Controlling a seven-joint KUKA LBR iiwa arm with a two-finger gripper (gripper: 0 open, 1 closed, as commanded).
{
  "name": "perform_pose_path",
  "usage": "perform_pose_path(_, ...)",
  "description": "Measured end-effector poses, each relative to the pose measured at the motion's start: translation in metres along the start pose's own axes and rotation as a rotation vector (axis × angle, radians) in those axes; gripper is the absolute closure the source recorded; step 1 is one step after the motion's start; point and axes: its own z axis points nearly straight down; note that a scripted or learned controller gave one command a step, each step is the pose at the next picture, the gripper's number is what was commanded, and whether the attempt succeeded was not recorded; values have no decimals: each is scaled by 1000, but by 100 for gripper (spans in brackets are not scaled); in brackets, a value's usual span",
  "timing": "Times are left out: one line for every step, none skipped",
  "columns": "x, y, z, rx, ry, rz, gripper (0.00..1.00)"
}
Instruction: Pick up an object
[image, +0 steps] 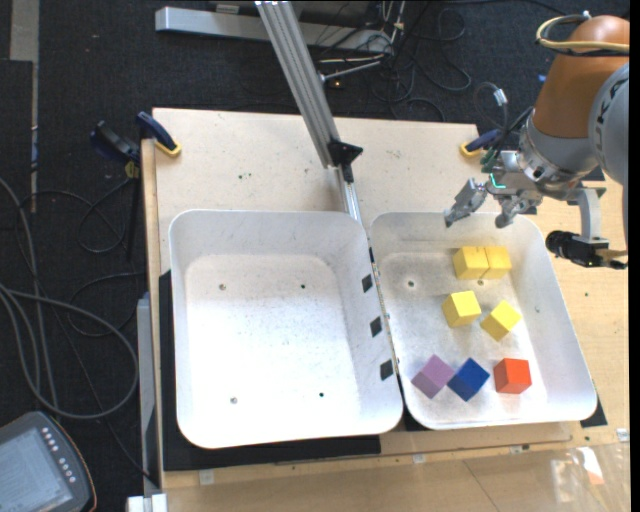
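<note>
Gripper hovers at the upper right, jaws spread apart and holding nothing, just above a pair of yellow blocks touching side by side. They're bright, boxy, sitting at the top of the right bin.

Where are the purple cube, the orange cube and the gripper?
purple cube (433, 376), camera view, middle of its top face.
orange cube (512, 375), camera view, middle of its top face.
gripper (490, 208), camera view, midway between its fingertips, above the right bin's far rim.
</note>
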Motion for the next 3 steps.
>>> perform_pose_path(0, 1, -4, -5, -2, -2, 0)
perform_pose_path(3, -5, 41, -1, -1, 1, 0)
perform_pose_path(1, 2, 84, -7, -3, -2, 0)
